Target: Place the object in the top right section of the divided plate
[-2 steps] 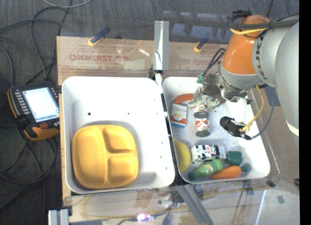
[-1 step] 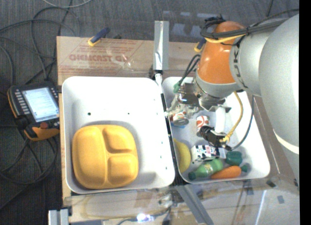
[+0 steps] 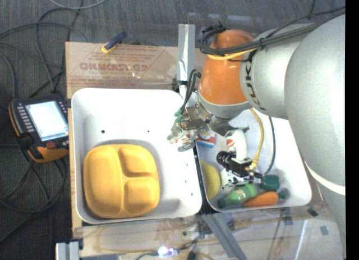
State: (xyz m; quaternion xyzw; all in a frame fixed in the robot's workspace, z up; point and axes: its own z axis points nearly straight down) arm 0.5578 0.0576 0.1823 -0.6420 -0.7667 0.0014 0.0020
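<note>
Gripper [image 3: 188,131]: I am watching it hang over the wall between the two bins, the orange band of the arm [image 3: 224,79] directly above it. Something small and multicoloured is showing at its tip, but I cannot tell how wide the jaws are standing or whether they are gripping it.
Object: I am judging the small coloured thing at the jaws to be the piece in hand — unconfirmed, too blurred to name.
Divided plate [image 3: 120,180]: it is lying in the left bin [image 3: 112,107], off to the lower left of the jaws and well apart from them; its sections are bare, so the placing is not yet done.
Right bin [image 3: 294,191]: toy food is lying below and right of the jaws — a yellow piece [image 3: 211,179], a green one [image 3: 238,195], an orange one [image 3: 261,199].
Next: I am expecting travel toward the plate's top right section.
</note>
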